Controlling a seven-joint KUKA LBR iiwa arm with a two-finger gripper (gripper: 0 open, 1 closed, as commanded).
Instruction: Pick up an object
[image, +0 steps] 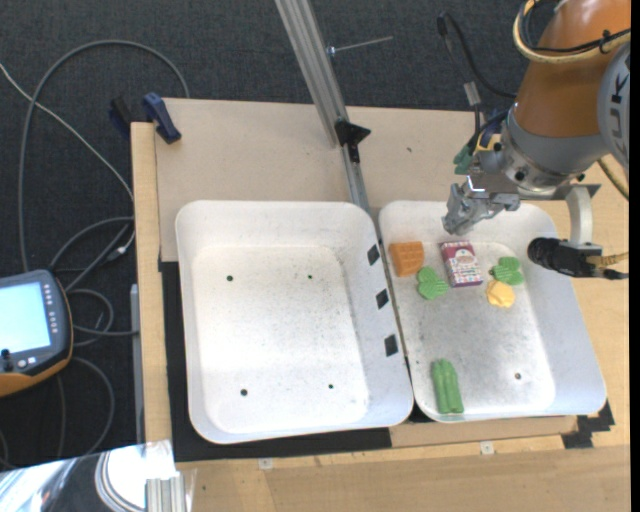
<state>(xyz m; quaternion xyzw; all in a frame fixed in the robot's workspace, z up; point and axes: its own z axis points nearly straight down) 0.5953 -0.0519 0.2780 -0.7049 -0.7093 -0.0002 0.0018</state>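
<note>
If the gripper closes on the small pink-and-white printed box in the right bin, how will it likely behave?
The small pink-and-white printed box lies flat, so it probably won't roll. It looks like light card and may dent. Pushed, it would likely slide into the green piece beside it.

Two shallow white bins sit side by side on a wooden bench (250, 140), seen from above. The right bin (560, 370) holds an orange block (406, 257), a small red-and-white box (461, 264), two green pieces (433, 285) (508, 269), a yellow piece (500, 294), and a long green item (446, 386) near its front edge. The gripper (462, 218) hangs over the far part of this bin, just above the box; the left bin (200, 230) lies beside it.
</note>
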